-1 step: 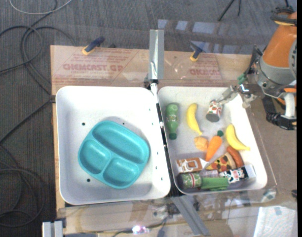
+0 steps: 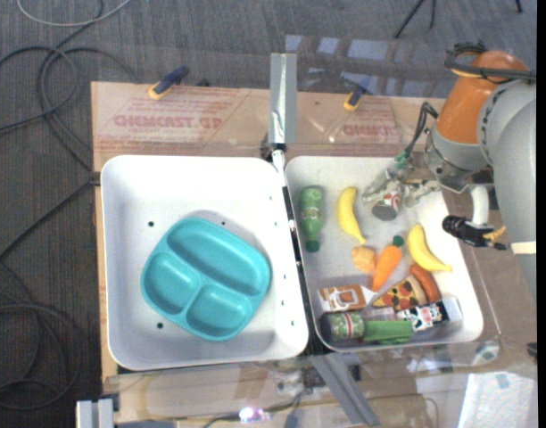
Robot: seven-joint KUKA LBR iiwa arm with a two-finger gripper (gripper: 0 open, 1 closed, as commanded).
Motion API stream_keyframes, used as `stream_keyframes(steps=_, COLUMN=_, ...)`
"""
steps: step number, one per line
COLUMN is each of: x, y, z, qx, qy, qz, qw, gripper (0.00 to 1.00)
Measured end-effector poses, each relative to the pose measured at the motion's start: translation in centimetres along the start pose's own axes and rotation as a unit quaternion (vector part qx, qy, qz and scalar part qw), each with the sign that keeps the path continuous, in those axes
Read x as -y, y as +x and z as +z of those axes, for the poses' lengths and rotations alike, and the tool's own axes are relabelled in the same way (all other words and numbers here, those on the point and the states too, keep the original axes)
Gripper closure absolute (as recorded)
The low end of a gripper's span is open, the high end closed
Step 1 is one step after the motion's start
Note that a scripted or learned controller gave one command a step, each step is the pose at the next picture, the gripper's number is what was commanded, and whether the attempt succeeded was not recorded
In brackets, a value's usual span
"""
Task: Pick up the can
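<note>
The can point(image 2: 343, 325) lies on its side at the front edge of the right bin point(image 2: 469, 324), its label red and brown, pressed against a green bottle-like item point(image 2: 388, 330). My gripper point(image 2: 394, 192) hovers at the back of the same bin, well behind the can, between two bananas. Its metal fingers are spread open, and I see nothing held between them. The grey arm with its orange band point(image 2: 474, 105) comes in from the right.
The right bin also holds a green bottle point(image 2: 310, 217), two bananas point(image 2: 349, 214) point(image 2: 425, 250), a carrot point(image 2: 386, 266), an orange piece point(image 2: 363, 258), a small carton point(image 2: 344, 296) and packaged toys point(image 2: 416, 308). A teal divided plate point(image 2: 206, 277) sits in the left bin point(image 2: 130, 185).
</note>
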State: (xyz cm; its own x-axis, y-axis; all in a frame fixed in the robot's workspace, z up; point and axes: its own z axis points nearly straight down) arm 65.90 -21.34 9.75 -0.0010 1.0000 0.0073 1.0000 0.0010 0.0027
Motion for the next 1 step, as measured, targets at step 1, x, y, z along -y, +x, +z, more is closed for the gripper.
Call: stream_keyframes(steps=1, x=0.08, y=-0.17, z=-0.76, qx=0.004, qy=0.001, qz=-0.001, qw=1.0, gripper=1.0)
